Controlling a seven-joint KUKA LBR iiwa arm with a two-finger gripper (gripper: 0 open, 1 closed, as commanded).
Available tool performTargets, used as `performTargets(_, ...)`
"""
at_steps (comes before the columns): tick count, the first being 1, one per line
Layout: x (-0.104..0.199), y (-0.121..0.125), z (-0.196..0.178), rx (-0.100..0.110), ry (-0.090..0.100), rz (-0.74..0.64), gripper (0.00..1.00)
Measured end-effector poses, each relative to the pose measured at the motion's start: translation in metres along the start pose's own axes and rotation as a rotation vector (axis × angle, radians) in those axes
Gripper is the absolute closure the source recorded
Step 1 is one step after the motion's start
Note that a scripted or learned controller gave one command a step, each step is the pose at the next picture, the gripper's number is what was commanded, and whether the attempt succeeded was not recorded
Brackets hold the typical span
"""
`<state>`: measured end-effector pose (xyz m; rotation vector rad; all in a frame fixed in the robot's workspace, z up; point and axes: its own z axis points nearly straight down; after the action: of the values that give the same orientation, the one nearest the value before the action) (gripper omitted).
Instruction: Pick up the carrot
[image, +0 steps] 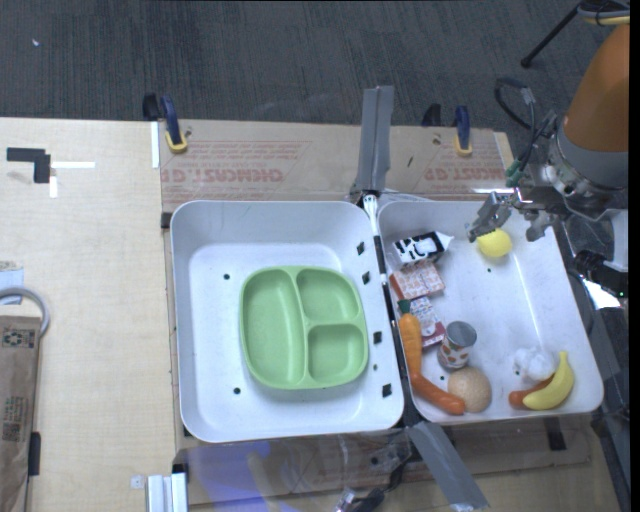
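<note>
Carrot lies lengthwise along the right bin's left wall — fingers spread above a lemon.

Bright, even overhead light washes the two white bins, leaving soft, faint shadows. Upper frame floor stays dim. A bluish glare patch sits at bottom centre. The picture is slightly soft and grainy.

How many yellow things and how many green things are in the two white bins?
Yellow: 2, the lemon and the banana, both in the right bin
Green: 1, the plate in the left bin
Total: 3
</note>
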<state>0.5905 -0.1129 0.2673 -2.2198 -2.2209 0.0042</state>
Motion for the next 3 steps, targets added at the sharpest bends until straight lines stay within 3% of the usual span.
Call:
performTargets(1,-0.013,-0.029,0.138,0.000,0.001,-0.124,0.00)
performTargets(2,0.010,-0.076,0.171,-0.012,-0.003,-0.087,0.00)
performTargets(3,0.011,-0.074,0.162,-0.014,0.001,-0.085,1.00)
